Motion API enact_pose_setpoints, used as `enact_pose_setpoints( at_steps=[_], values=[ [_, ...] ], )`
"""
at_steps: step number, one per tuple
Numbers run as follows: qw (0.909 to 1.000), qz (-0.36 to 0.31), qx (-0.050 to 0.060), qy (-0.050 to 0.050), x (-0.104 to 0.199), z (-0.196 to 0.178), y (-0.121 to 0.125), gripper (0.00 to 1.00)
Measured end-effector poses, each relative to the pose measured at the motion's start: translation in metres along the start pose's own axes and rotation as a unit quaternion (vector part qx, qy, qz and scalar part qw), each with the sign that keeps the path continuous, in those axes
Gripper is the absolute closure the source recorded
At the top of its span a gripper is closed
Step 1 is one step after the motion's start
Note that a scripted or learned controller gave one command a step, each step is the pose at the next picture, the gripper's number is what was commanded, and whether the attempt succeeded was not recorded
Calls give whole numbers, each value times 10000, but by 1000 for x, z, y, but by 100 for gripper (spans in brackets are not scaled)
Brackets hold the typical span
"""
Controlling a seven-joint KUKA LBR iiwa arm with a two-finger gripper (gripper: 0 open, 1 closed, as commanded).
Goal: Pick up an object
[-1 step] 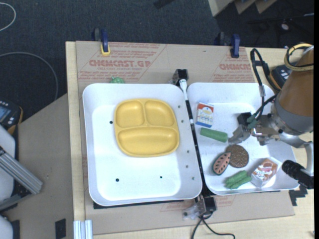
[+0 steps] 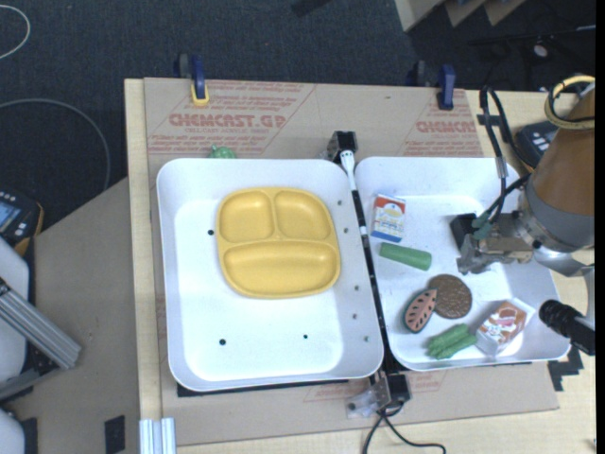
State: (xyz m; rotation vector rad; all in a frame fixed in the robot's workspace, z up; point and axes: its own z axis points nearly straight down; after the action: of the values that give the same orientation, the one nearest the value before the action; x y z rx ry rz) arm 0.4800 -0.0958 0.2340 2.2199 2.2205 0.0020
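Note:
The right bin (image 2: 430,176) holds several small objects. A white, blue and orange carton (image 2: 388,218) lies near its left wall, with a green cylinder (image 2: 406,255) just below it. Further forward are a round brown cookie (image 2: 452,296), a reddish oval piece (image 2: 420,310), a green pickle-like piece (image 2: 451,341) and a wrapped red-and-white packet (image 2: 501,327). My gripper (image 2: 467,246) hangs over the right half of this bin. It is to the right of the green cylinder and just above the brown cookie. Nothing shows in its grasp.
The left bin (image 2: 189,282) holds a yellow divided plate (image 2: 278,241) in its upper middle. A black bar (image 2: 357,218) runs between the two bins. Blue clamps (image 2: 197,72) grip the board's far edge. The grey arm (image 2: 567,192) covers the right bin's right side.

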Motion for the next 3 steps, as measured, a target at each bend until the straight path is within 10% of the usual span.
enact_pose_setpoints(
  at_steps=[2,3],
  values=[
    [10000,-51,16,16,168,-34,-1,100],
    [10000,3,12,3,162,-35,-1,0]
  ],
)
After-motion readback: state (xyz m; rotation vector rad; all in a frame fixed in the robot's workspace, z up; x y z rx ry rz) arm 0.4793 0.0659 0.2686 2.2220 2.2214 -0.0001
